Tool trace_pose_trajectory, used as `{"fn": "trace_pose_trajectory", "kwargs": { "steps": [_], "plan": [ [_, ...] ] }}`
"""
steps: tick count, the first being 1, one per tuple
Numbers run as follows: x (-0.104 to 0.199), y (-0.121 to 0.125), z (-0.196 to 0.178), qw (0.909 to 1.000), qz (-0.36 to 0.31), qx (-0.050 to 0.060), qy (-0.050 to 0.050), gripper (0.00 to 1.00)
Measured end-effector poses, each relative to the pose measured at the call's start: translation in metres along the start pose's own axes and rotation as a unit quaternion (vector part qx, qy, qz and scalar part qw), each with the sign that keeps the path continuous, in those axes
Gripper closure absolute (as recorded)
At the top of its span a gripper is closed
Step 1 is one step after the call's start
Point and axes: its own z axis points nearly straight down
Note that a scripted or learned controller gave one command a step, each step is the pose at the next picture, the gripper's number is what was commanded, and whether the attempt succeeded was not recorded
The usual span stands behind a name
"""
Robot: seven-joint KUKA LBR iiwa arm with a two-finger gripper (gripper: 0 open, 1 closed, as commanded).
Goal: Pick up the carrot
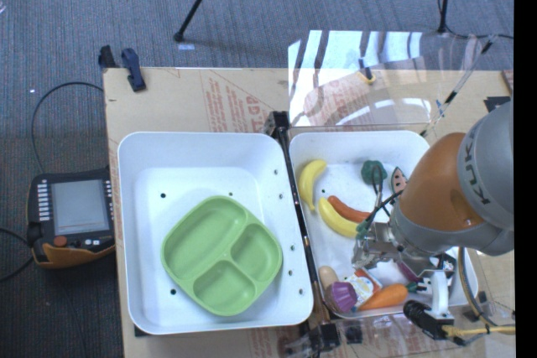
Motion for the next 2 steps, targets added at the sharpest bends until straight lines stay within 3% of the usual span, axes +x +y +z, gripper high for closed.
{"fn": "trace_pose_trajectory", "kwargs": {
  "steps": [1,2],
  "plan": [
    [-0.001,0.0,-0.007,1.0,0.002,0.002,0.001,1.0],
    [0.064,-0.008,-0.123,0.9998,-0.017,-0.006,0.0,1.0]
  ]
}}
